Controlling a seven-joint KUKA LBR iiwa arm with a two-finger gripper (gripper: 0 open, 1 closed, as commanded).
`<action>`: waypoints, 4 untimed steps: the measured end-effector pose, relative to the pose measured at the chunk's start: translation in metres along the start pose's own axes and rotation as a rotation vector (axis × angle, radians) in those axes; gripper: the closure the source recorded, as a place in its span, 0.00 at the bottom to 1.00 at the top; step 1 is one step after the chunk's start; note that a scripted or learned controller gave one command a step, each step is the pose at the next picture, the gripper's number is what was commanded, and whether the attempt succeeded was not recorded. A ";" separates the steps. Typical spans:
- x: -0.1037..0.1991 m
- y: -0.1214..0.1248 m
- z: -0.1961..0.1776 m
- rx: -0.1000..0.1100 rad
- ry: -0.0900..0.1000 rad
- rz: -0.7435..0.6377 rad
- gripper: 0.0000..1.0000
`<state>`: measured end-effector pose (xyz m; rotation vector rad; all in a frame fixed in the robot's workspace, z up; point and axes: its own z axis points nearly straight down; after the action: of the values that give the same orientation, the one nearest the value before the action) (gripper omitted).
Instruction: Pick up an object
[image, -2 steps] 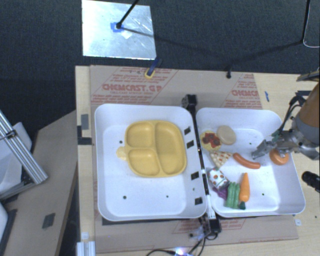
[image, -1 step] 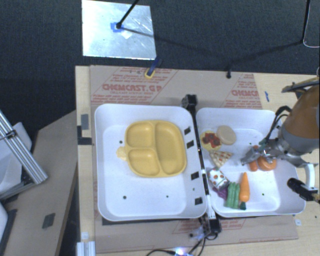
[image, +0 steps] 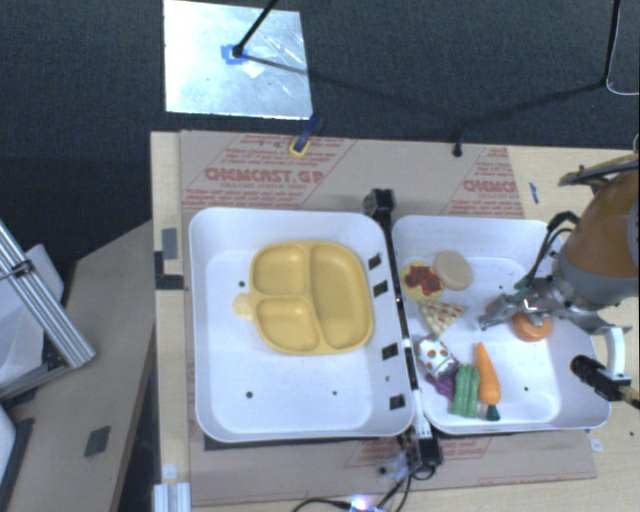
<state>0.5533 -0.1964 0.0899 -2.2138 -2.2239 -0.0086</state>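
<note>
So the grey two-finger gripper (image: 522, 312) is down in the right white bin (image: 500, 245), at the frame's right, sitting over a small round orange toy piece (image: 531, 329). Can't tell how its grip stands, or whether it's got anything. I'd say the pick is midway at best: nothing lifted clear. The plastic carrot (image: 486, 371), green pods (image: 465, 389) and tan disc (image: 453, 269) lie loose nearby. The yellow divided plate (image: 305, 297) sits in the left bin (image: 220, 330).

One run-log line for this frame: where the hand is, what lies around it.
hand: over right bin, at orange round piece | grasp: cannot tell | carrot, green pod beside | yellow tray: left bin
</note>
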 end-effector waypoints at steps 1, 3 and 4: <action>-0.005 0.003 -0.012 -0.017 -0.017 0.001 1.00; 0.000 0.015 -0.136 -0.008 -0.009 -0.001 1.00; 0.000 0.016 -0.135 -0.002 -0.008 0.000 1.00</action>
<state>0.5689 -0.1968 0.2247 -2.2184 -2.2287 -0.0023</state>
